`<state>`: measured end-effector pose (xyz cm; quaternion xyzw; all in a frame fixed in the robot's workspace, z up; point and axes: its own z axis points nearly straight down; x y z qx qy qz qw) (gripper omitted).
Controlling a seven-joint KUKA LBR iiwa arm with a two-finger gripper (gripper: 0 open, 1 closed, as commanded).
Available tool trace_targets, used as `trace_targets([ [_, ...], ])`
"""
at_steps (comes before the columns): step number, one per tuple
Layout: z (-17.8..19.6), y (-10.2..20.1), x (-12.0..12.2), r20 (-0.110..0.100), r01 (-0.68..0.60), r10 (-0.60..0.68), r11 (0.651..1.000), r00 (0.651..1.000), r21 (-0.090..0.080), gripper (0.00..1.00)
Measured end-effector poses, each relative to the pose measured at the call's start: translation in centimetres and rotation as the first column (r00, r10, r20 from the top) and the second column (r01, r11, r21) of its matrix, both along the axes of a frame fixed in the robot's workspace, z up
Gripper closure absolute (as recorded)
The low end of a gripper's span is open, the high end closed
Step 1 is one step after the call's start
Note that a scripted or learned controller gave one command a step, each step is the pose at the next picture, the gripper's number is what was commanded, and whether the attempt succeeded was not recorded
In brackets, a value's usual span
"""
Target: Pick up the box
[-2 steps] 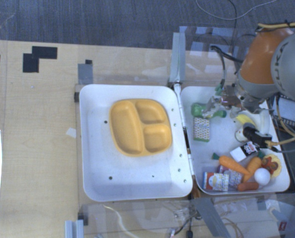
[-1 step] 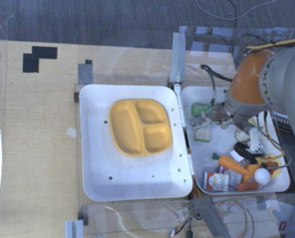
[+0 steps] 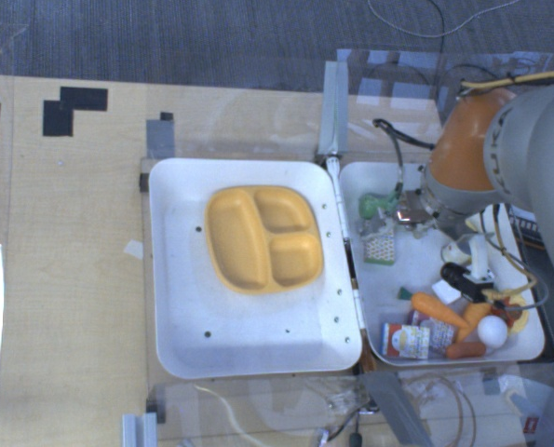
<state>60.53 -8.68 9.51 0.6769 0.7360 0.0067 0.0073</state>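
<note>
Lying flat in the right bin (image 3: 365,277), the box (image 3: 407,340) sat just beside the carrot (image 3: 437,309), on its camera-near side, close against the bin's near wall. It was a small red-and-white carton, and by my read it would be light and fairly stiff, with printed faces that could slip and thin walls that could dent under a hard squeeze. Best hold, I judged: across its two narrower sides from straight above, closing gently.

And the gripper (image 3: 399,215)? It hung well beyond the carrot, toward the far end of the bin, just above a small checked packet (image 3: 380,247). Apart or together, I could not tell; the wrist and cables hid that. Nothing showed in its grasp.

Now the edges. The near wall ran right behind the box, so there was little room on the side away from the carrot. A sausage (image 3: 466,349) and an egg (image 3: 492,331) crowded in below the carrot's thick end, with the sausage close to the box's end. The egg could roll if nudged. Between the carrot and the checked packet, though, the bin floor lay bare, and that looked like the clean lane for coming across. Dropping in from above seemed safer than sliding sideways, since the carrot itself leaned close over the box's upper corner.
</note>
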Motion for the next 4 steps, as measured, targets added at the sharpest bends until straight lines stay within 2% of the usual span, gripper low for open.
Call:
trace_targets([
  [1, 1.4, 0.2, 0.4, 0.015, -0.003, 0.003, 1.0, 1.0, -0.001, 1.0],
  [2, 1.4, 0.2, 0.4, 0.014, -0.003, 0.003, 1.0, 1.0, -0.001, 0.0],
  [3, -0.6, -0.6, -1.9, -0.008, -0.026, 0.025, 1.0, 1.0, -0.001, 0.0],
  [4, 0.7, -0.5, -1.6, 0.0, -0.028, 0.028, 1.0, 1.0, 0.0, 1.0],
])
